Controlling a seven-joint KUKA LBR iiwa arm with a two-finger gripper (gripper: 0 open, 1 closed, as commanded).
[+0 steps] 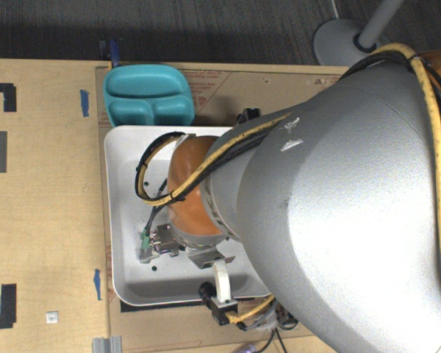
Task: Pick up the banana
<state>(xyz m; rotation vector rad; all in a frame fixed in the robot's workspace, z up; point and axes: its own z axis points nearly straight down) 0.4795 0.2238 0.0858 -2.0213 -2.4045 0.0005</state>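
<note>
Arm (338, 190) takes up the frame from 12 through 6 o'clock, grey shell, orange band (191, 190) near centre, yellow-black cable (206, 169) looped over it. Worktop (44, 197) is tan board with black corner marks and blue tape tabs at 9 o'clock. White bin (125, 219) sits left of centre; the wrist is down inside it. Teal moulded tray (148, 94) is at 11 o'clock, just beyond the bin's far rim. Hand (153, 243) is at roughly 7 o'clock from centre, low over the bin floor; can't tell if it's released or clenched, the wrist hides it. Banana: can't locate it. The bare parts of the bin floor carry nothing yellow, so if it's in this bin it's under the arm.

Judgement: step in hand is the descent or grasp. To do it well, align the grip across the banana's short axis, near the middle, and confirm the catch before lifting.

Writing: faint reddish print on the board at 12 o'clock, too small to read. No brands legible.
</note>
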